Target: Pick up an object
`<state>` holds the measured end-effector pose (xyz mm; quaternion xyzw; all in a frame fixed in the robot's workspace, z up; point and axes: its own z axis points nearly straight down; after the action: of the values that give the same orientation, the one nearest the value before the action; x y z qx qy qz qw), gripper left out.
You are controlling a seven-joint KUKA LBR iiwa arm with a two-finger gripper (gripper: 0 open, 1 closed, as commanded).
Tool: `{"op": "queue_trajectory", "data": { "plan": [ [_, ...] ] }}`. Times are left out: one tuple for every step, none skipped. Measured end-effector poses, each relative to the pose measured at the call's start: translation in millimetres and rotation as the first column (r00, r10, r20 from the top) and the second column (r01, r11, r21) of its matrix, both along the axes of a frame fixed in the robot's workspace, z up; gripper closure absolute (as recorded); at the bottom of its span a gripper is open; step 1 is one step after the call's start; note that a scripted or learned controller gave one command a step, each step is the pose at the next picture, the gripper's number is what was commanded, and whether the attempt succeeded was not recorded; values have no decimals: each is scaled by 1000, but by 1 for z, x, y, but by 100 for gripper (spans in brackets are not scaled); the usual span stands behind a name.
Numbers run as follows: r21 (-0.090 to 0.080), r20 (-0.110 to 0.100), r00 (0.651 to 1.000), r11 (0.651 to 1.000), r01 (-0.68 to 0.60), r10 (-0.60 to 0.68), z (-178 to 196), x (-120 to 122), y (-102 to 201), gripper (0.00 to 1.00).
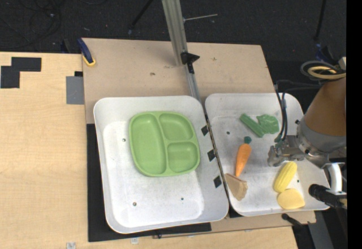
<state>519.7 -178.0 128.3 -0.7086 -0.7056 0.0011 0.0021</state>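
I am the arm's gripper (pixel 281 153), lowered into the right bin (pixel 226 107), and everything here is placed relative to the orange toy carrot (pixel 242 159) lying near that bin's middle. I sit just right of the carrot, apart from it, above a yellow corn cob (pixel 285 176); whether I am clenched or released I cannot tell, and nothing visible sits in my grasp. Up and right of the carrot lies a green leafy vegetable toy (pixel 260 124). Below it rests a tan wedge (pixel 237 187). Far lower right is a yellow round piece (pixel 291 199). Left of the carrot, in the left bin (pixel 113 197), sits a green divided plate (pixel 164 144).
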Motion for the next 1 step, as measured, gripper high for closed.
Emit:
{"op": "queue_trajectory", "data": {
  "plan": [
    [-2, 5, 1000, 1000, -5, 5, 61, 1, -5, 100]
  ]
}}
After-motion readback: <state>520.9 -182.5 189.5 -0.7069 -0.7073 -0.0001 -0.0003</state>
